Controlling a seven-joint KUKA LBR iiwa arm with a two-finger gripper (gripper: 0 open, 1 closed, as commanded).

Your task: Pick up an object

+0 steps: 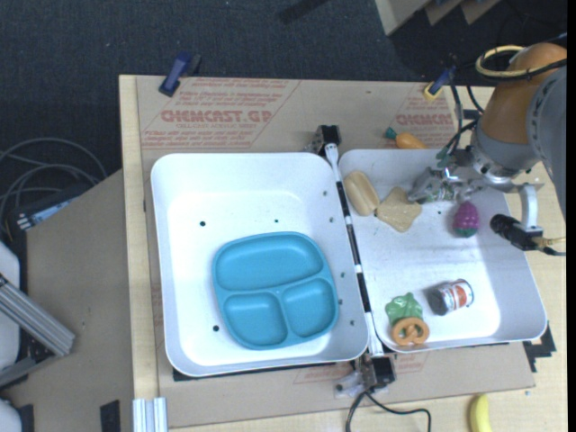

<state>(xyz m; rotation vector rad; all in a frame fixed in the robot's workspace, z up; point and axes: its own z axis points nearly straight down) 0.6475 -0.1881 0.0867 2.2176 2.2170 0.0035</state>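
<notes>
- Step in hand: approach. The gripper (430, 187) hangs low over the upper part of the right bin (504, 318), with nothing seen between its fingers; no object looks lifted, so the pick is judged not yet made.
- Pincer state: the metal fingers read as a blurred cluster pointing toward the bin divider; whether they stand wide or narrow cannot be told.
- Nearest candidates: a tan slice of toy bread (398, 211) lies just below and slightly left of the fingertips, close enough that contact cannot be ruled out. A bread roll (361, 192) lies just beyond it, farther left, against the divider.
- Other candidates: a purple toy fruit (465, 218) sits just right of and below the pincer, under the wrist. A small can (449, 296) lies well below it, and a green toy vegetable (404, 308) and a pretzel (410, 332) lie at the bin's near edge, lower still.
- Left bin (180, 241): holds a blue divided plate (274, 288), well to the pincer's left and below.
- Next move, as judged: settle the fingers astride one item, most likely the bread slice, close, then rise. The slice is flat and thin, so a shallow grasp may slip.
- Arm pose: the arm (513, 115) enters from the right, orange band uppermost, wrist bent so the gripper points left and downward.
</notes>
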